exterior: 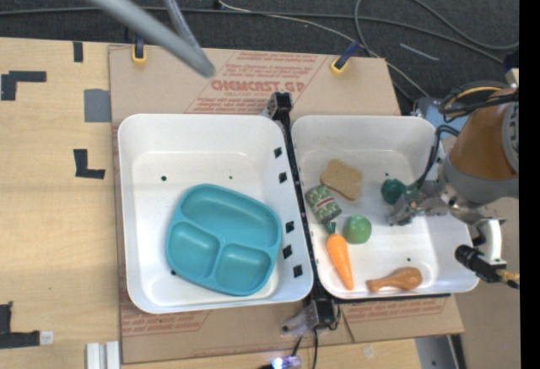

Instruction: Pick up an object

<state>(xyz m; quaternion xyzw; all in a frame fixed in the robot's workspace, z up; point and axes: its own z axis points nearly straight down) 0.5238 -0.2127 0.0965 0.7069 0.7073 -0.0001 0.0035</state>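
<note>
My gripper [403, 211] reaches into the right bin [371, 129] from the right, low over its right side. A dark green round object [392, 188] lies just above and left of it, very close; I cannot tell whether they touch. Further left in that bin are a brown bread slice [341, 178], a small green-and-white can [323, 202], a green ball-like fruit [358, 229], an orange carrot [339, 261] and a tan drumstick-shaped piece [395, 280].
The left bin [143, 148] holds a teal divided plate [223, 238]. A black divider [291, 190] runs between the bins. The arm's orange band [481, 146] hangs over the right bin's right rim. Cables lie behind the bench.
</note>
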